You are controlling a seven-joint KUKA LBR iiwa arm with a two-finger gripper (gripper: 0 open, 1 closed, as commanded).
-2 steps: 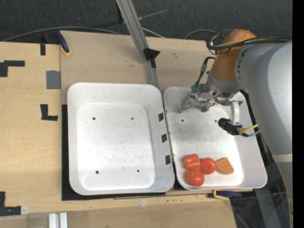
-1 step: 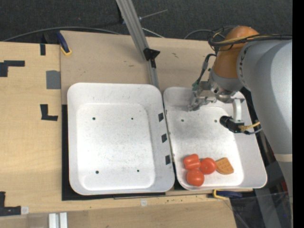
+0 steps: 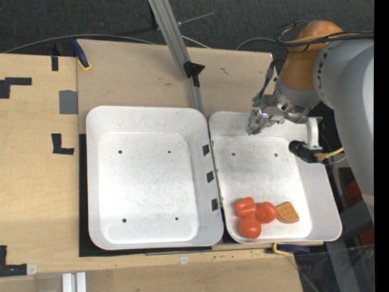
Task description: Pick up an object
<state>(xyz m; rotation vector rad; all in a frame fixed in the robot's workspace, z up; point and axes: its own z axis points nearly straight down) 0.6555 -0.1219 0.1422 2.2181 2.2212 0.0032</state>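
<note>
Jaws [image 3: 255,125] over right bin [image 3: 316,187] far rim; red pieces [image 3: 252,216], orange piece [image 3: 287,213] at near end.

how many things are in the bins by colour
red pieces: 3, clustered near the front of the right bin, at and
orange-tan piece: 1, just right of the red ones
left bin: 0
total: 4
The gripper sits over the right bin's far edge, away from all four.

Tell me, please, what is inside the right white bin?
Inside the right bin, near its front edge, lie three red pieces bunched together and an orange-brown piece beside them. The gripper hangs over the bin's far edge, covering a little of the rim.
</note>
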